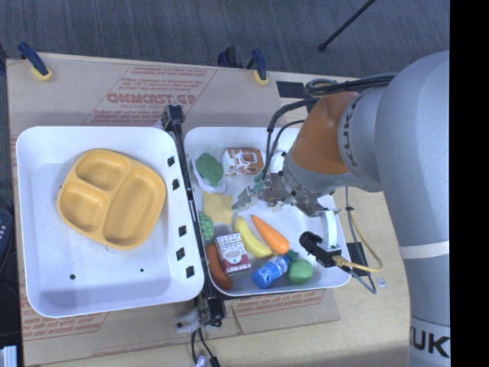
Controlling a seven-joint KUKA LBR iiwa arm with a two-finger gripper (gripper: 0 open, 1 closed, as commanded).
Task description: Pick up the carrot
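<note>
Gripper (256, 193) hangs just above carrot (270, 235); orange, tapered, lying slantwise.

Red "CHEMCAST GP" print on cardboard sheet (145, 98); "KUKA" lettering on arm (405, 128).

- Dark grey ribbed carpet (153, 14) covers the floor behind the bench;
- brown cardboard sheet (137, 90) with red print lies over the benchtop;
- blue clamps (34, 61) grip its far edge;
- a thin black rod (359, 12) slants across the carpet
</note>
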